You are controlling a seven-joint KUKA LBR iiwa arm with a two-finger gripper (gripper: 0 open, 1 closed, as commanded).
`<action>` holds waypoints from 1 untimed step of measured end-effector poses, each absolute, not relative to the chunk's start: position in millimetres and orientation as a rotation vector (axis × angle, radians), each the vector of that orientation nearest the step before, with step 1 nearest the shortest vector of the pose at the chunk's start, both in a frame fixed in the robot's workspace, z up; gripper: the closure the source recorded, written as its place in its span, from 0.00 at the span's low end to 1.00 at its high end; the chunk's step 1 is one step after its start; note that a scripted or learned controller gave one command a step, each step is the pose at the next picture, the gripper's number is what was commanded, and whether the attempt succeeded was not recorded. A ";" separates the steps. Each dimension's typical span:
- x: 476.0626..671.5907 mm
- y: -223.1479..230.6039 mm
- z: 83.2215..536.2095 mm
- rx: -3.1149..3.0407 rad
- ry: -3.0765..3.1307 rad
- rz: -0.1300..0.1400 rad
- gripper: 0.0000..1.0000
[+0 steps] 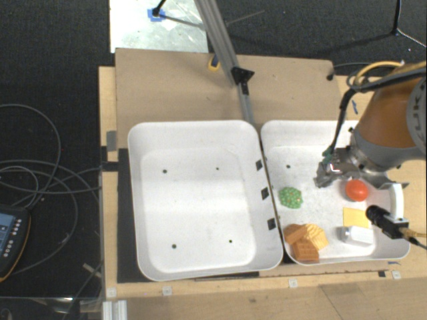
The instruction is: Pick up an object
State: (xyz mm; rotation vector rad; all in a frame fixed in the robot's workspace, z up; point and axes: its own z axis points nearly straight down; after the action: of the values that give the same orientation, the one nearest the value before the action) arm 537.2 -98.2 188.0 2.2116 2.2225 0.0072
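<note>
In the right bin (pixel 293 135) lie several small objects: a green bumpy ball (pixel 290 197), a red-orange ball (pixel 357 191), a yellow block (pixel 357 217), a tan and orange toy (pixel 305 240) and a small white-grey piece (pixel 353 235). My gripper (pixel 328 173) hangs low over the middle of the right bin, just left of the red-orange ball and up and right of the green ball. I see nothing held in it. The grey wrist and the orange band (pixel 390 112) hide the bin's far right corner.
The left bin (pixel 193 199) sits beside the right one, their walls meeting in the middle with black clips (pixel 265 193). A slanted grey pole (pixel 220 32) crosses the bench behind the bins. Cables lie on the floor to the left.
</note>
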 end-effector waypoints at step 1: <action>534.9 -107.0 236.7 2.212 2.222 0.006 1.00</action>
State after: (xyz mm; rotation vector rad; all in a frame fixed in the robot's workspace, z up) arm 534.9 -107.0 236.7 2.2125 2.2215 0.0058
